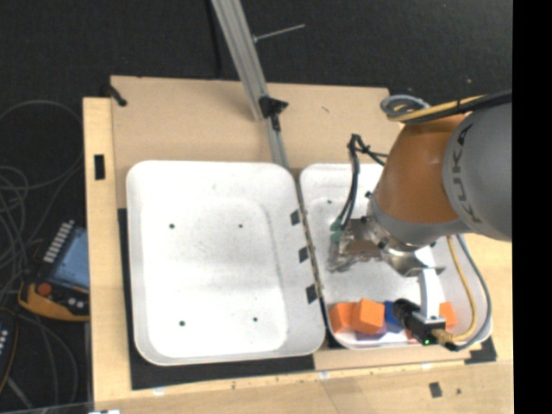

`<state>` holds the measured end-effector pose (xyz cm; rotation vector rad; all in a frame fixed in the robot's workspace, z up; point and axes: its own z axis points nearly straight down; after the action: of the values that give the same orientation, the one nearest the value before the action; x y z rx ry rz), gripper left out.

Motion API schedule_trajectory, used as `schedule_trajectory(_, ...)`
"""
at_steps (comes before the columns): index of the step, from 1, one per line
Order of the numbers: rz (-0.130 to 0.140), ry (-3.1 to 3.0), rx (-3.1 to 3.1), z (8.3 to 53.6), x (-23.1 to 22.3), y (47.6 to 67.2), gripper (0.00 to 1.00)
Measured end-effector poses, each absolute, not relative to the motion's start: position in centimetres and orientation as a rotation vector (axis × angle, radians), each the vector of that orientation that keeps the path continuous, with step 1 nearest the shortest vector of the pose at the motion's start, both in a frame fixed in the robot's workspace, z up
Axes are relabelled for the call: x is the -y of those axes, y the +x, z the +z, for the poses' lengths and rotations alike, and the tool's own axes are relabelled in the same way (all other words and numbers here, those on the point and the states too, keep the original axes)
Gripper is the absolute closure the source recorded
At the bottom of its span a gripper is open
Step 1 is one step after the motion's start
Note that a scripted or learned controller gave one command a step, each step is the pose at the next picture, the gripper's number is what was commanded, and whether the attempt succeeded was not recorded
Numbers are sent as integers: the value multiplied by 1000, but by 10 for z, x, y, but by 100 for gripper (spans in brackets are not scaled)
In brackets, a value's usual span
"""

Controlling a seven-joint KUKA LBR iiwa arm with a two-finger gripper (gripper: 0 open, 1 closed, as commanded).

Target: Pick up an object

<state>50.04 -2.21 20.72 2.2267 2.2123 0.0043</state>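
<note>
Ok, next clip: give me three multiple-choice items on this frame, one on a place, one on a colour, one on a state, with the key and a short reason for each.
1. Which bin does the arm hang over?
A. the left bin
B. the right bin
C. neither, it is off the bench

2. What colour is the block at the near end of the right bin?
A. orange
B. green
C. yellow

3. How does that block lie with respect to the arm's wrist?
A. raised off the bin floor under the wrist
B. on the bin floor, nearer the camera than the wrist
C. on the bench outside both bins

Key: 1 B, the arm's grey and orange body covers much of the right bin, not the left bin. 2 A, the block is plainly orange. 3 B, it rests at the bin's near end.
</note>
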Motion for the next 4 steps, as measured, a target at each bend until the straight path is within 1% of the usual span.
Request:
schedule_trajectory(1,-2,2224,-2219,196,39,484,100)
schedule_trajectory(2,4,2212,-2232,196,-32,484,100)
schedule_trajectory(3,11,2212,-2220,342,-15,496,100)
schedule_trajectory(4,1,2216,-2226,343,-36,485,100)
